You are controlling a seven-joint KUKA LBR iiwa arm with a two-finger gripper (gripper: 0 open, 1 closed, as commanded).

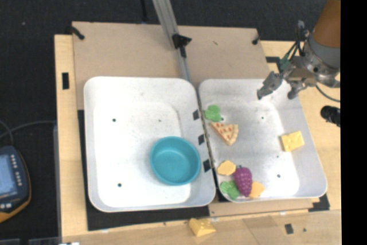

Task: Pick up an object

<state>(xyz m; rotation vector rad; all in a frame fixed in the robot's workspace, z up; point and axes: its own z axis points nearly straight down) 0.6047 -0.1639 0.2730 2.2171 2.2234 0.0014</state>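
Bench (66, 123) two white bins | fingers (279, 88) spread open, holding nothing, above right bin (298, 181) | blue bowl (174, 160) in left bin (103, 192)

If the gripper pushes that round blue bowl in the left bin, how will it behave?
The round blue bowl looks like rigid plastic, so it probably keeps its shape. It sits upright on a wide base, so it would likely slide across the smooth left white bin rather than tip. Its curved wall may slip from a pinch.
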